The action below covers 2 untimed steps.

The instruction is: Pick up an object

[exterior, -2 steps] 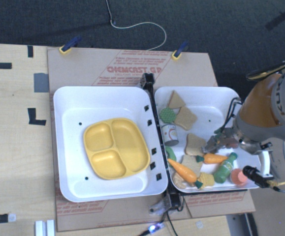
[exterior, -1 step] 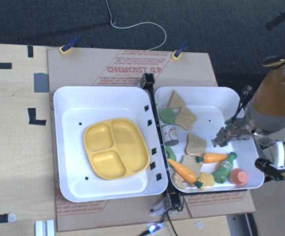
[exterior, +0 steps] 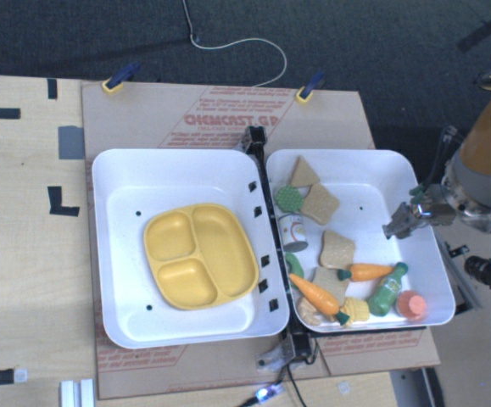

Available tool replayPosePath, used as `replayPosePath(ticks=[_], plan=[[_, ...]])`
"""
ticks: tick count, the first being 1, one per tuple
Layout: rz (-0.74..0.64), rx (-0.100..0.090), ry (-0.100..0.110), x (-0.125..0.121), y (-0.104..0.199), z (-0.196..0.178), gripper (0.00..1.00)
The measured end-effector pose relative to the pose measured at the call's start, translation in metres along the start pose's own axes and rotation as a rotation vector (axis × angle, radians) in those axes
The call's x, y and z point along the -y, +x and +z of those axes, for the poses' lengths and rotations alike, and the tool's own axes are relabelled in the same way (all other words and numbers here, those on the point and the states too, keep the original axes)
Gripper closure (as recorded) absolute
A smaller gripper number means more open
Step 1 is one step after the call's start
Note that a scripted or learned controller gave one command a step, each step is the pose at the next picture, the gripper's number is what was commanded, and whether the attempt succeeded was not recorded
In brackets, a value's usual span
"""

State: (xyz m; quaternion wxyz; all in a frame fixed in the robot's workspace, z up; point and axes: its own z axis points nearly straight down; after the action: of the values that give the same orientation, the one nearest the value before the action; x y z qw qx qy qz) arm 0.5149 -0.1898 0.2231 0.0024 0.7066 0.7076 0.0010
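Note:
The right bin (exterior: 372, 170) holds several toy foods: tan bread slices (exterior: 320, 203), a green round piece (exterior: 288, 198), an orange carrot (exterior: 315, 294), a second carrot (exterior: 368, 271), a green bottle (exterior: 385, 291) and a pink round piece (exterior: 412, 304). My gripper (exterior: 400, 224) hangs at the right rim of this bin, above its wall, to the right of the bread and above the second carrot. Nothing shows between its dark fingers.
The left bin (exterior: 122, 185) holds a yellow divided plate (exterior: 199, 253). A black clip (exterior: 254, 138) sits at the top of the wall between the bins. A white cable (exterior: 228, 45) loops on the dark floor behind the bench.

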Motion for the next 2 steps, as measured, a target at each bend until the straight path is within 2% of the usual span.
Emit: replayPosePath(ticks=[1,2], plan=[[0.000,-0.002,0.005,0.000,0.001,-0.001,1.00],[-0.005,-0.004,0.006,-0.019,0.045,-0.005,1.00]])
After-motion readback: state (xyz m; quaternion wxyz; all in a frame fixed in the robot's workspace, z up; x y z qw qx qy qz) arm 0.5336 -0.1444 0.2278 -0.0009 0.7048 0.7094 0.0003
